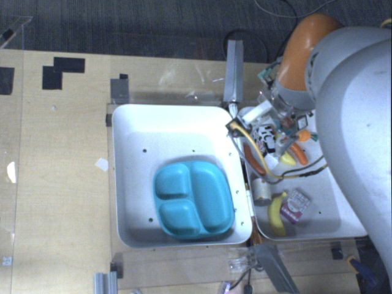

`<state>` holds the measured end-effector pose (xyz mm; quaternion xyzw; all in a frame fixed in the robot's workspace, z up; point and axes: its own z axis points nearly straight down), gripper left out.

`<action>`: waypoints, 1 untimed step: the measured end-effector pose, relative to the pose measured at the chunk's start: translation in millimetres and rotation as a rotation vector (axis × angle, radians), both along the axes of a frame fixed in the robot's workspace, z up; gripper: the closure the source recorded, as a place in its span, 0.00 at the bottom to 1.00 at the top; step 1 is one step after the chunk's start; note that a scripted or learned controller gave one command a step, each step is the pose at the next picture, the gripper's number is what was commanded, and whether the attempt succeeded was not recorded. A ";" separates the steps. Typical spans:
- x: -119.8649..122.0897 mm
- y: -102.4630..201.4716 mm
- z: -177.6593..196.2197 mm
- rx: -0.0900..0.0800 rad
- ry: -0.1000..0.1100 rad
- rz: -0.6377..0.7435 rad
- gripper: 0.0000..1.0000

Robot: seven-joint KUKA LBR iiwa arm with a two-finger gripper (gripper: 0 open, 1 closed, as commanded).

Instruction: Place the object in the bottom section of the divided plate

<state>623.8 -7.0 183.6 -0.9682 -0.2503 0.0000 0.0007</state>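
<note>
While the gripper [277, 141] hangs over the cluttered right bin [334, 225], whether its fingers are apart cannot be told; the divided plate [193, 199] waits in the left bin [131, 164], and crowding among the banana [277, 212] and carrot [298, 154] risks a wrong grab.

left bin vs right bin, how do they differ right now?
The left bin holds a blue divided plate; the right bin holds several small items, among them a banana and a carrot. The left bin lies fully in the open; the right bin is partly covered by the arm, its gripper down over it. Both are shallow and white.
</note>
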 end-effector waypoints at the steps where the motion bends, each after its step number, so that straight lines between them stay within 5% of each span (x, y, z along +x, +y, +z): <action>1: 1.5 1.4 11.8 0.002 -0.004 0.005 1.00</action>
